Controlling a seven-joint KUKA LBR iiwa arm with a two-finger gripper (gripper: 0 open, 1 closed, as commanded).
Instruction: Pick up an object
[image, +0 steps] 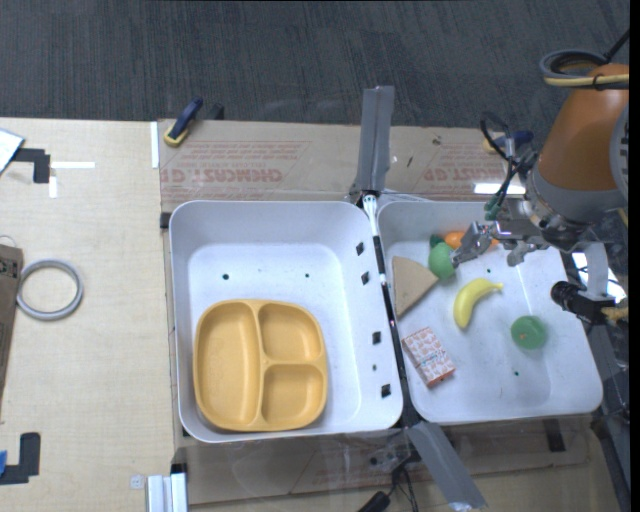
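My gripper (494, 250) hovers over the back of the right bin (560, 395), fingers spread apart and open, with nothing between them. Just below it lies a yellow banana (474, 299). To its left sit a green rounded piece (441, 258) and a small orange object (454, 239), partly hidden behind the green one. A tan wedge (409, 283) leans by the bin's left wall. Toward the front lies a pink patterned box (428, 356), and a green ball (528, 331) rests at the right.
The left bin (250, 235) holds a yellow divided plate (262, 362). A roll of tape (46, 289) lies on the bench at the left. A grey upright post (375, 140) stands behind the gap between the bins. A blue-and-yellow tool (183, 121) lies at the back.
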